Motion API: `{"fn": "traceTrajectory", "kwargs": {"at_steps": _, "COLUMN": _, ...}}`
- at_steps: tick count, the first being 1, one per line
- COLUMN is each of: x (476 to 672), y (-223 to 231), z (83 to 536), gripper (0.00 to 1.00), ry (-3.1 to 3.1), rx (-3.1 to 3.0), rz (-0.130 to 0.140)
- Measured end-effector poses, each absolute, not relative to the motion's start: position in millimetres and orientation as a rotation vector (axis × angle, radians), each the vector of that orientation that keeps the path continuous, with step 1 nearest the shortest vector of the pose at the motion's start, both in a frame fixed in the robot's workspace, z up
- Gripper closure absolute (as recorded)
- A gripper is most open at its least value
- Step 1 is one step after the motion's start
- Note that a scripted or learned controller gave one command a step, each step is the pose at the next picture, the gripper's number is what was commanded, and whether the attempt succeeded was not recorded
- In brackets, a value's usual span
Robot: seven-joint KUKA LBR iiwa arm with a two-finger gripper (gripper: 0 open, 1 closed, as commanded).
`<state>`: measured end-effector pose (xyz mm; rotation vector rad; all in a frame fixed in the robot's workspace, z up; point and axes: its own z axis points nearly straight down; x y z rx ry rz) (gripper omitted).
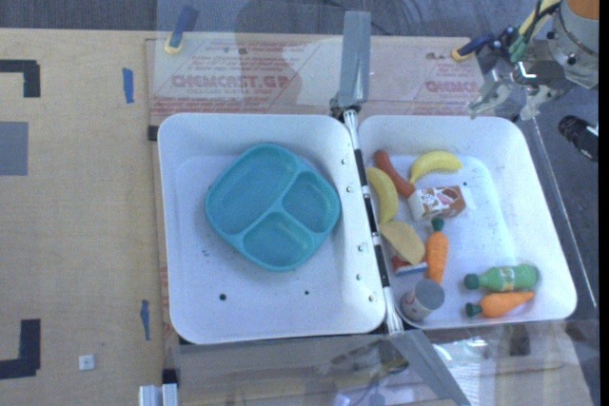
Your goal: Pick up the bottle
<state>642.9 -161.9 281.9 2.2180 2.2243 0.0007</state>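
on the left, the table (76, 233) carries a white left bin (181, 299) holding a teal divided plate (273, 204). behind both bins a clear sheet bears faint reddish printing (228, 81) that looks like "chemcast gp", though it is too washed out to be sure.

the right bin (547, 204) is crowded: two bananas (383, 193), a small carton (441, 202) whose printing is too small to read, an upright carrot (436, 254), a grey can (423, 298), and near the front right corner the bottle (502, 279), green with a yellow label whose text is unreadable. it lies on its side, cap toward the left, with a second carrot (499, 304) just beside it on the near side.

the pincer (501, 93) hangs beyond the bin's far right corner, well apart from the bottle; whether it is spread or pressed together, i cannot tell.

to do this step well, it seems best to descend over the bottle's middle with the fingers straddling its width, keeping the near finger out of the carrot.
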Motion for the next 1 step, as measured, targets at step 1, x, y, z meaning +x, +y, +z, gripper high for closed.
{"fn": "traceTrajectory", "kwargs": {"at_steps": 1, "x": 560.0, "y": -212.8, "z": 179.0, "gripper": 0.0, "ry": 2.09, "rx": 2.346, "rz": 0.0}}
